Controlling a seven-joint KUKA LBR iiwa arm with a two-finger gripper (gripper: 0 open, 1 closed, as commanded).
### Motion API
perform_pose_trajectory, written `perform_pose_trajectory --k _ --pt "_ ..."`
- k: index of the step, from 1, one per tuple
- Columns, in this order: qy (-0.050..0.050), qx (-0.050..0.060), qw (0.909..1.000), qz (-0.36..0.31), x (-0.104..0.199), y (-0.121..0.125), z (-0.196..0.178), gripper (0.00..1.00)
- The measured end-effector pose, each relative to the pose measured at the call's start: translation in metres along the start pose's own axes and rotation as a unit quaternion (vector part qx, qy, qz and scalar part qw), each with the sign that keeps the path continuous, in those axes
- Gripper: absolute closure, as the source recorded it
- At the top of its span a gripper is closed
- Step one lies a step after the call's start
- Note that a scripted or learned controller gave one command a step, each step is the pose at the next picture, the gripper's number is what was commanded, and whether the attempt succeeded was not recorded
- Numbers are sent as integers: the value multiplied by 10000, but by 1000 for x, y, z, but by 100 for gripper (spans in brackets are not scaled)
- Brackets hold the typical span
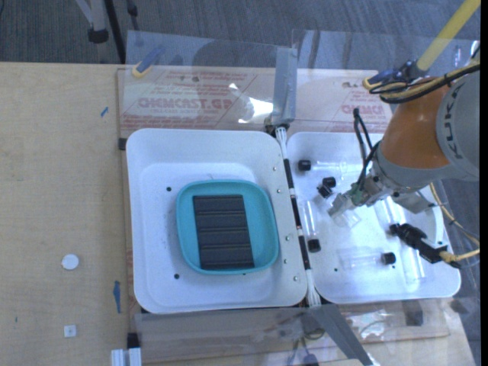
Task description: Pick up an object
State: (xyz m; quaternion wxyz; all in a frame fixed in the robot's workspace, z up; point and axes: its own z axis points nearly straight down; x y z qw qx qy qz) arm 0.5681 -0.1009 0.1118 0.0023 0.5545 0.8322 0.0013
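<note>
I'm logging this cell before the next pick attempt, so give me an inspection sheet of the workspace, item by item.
Surface: wooden bench bearing two white bins, left bin and right bin.
Job's things: teal dish holding a dark ribbed block in the left bin; small black pieces and clear tubes scattered in the right bin.
Clutter: white disc on the bench.
Grippers: gripper low over the right bin; grasp cannot be judged.
Cables: black and yellow cables along the arm.
Surroundings: grey carpet, clear sheet behind bins.
</note>
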Motion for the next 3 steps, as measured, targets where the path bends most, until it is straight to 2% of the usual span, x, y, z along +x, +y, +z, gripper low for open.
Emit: perform_pose_trajectory --k 1,2,3 --pt "5 16 9995 304 13 114 -74 100" --pt "-4 8 9970 778 46 128 -133 100" --pt "-6 5 9942 1072 67 136 -145 100"
